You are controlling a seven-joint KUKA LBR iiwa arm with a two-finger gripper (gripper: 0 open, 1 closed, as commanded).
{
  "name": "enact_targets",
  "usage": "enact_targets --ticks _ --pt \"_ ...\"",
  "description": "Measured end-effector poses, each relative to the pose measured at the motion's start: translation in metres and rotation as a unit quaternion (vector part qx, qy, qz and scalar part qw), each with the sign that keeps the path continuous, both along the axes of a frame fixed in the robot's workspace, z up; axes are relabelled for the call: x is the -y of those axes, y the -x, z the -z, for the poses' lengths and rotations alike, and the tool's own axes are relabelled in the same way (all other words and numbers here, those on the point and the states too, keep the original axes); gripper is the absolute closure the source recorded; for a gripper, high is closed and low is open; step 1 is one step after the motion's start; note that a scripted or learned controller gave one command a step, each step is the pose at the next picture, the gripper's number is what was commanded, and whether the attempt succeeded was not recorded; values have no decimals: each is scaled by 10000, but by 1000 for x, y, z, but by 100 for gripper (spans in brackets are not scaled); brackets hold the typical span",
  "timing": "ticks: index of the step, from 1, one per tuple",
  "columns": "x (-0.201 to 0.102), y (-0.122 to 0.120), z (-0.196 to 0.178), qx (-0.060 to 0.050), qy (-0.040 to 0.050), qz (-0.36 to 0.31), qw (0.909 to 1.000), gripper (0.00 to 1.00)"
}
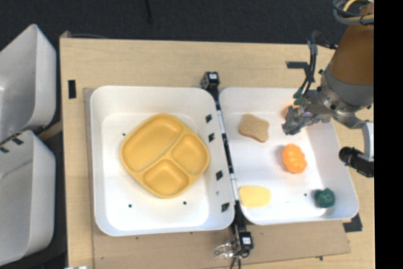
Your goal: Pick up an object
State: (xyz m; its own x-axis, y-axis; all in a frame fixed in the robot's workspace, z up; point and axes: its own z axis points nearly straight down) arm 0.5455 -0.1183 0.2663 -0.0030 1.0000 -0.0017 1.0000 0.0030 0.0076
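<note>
two white bins (151, 223) sit on my wooden bench. my gripper (293, 121) hangs low over the right bin, nothing visibly between its prongs, whose spread i can't tell. nearest target, i judge: the tan piece (254, 127) just left of it. i'd centre over it, then descend straight.
</note>
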Motion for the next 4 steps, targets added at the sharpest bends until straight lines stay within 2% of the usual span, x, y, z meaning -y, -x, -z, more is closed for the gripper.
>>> enact_targets --ticks 1,3,4 --pt "-57 -11 1 -25 -14 -22 10000 100" --pt "-145 -44 18 -29 -6 -12 10000 100" --pt "-202 -64 26 -26 -7 -16 10000 100"
